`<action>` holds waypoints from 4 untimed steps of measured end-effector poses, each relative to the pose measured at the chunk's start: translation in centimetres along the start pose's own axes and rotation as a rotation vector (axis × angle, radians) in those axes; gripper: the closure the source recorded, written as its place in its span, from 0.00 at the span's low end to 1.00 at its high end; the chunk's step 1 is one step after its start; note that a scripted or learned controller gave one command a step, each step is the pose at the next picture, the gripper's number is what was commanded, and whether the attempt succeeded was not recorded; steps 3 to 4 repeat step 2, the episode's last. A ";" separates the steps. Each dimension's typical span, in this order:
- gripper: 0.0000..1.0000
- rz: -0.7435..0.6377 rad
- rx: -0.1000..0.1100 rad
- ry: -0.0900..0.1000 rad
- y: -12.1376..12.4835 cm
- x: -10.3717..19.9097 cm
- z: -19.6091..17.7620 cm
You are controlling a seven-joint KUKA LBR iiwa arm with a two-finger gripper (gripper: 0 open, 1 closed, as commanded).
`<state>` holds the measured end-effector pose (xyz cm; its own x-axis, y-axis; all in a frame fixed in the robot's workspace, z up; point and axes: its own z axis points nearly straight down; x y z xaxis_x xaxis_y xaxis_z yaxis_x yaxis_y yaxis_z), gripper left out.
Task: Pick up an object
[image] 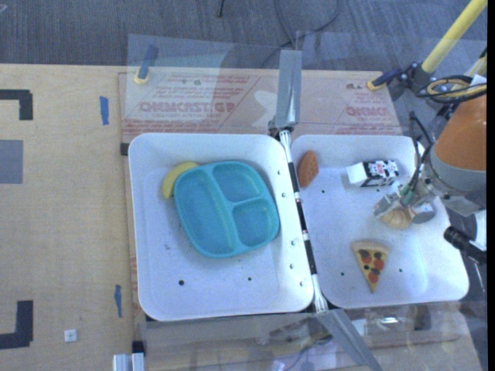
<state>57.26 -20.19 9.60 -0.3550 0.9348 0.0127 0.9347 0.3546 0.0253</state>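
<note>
Two shallow white bins sat side by side on the tabletop (62,207) when you stopped here. Starting at the left, the left white bin (155,284) carried a turquoise three-compartment plastic plate (226,207), tilted a little, with a yellow banana-shaped toy (172,178) tucked against and partly under its upper left edge.

Across the divider, the right white bin (340,277) held a small brown oval piece (308,168) near its upper left corner, a white and black box-like toy (373,171) further right, a toy pizza slice with red dots (370,262) lower down, well apart from the rest, and a pale tan rounded piece (397,219) just beside the arm's tip.

At the far right, the end effector (407,202) hung low over that bin, its metal tip right at the tan piece, just above or touching it. You could not tell how its fingers stood; the tip was too small and cluttered to read.

By my reading, you were in the approach or descent step, with the tan piece as the likely target and nothing lifted yet. The next move called for centring on the piece, a firm close, then a straight lift. Its rounded, low shape could easily slip out.
</note>
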 end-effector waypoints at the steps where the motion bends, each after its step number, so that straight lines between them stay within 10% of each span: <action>1: 1.00 0.037 0.025 -0.014 6.6 0.9 -8.5; 2: 1.00 0.025 0.024 -0.014 10.1 6.8 -10.5; 4: 1.00 0.025 0.024 -0.014 10.1 6.8 -10.5</action>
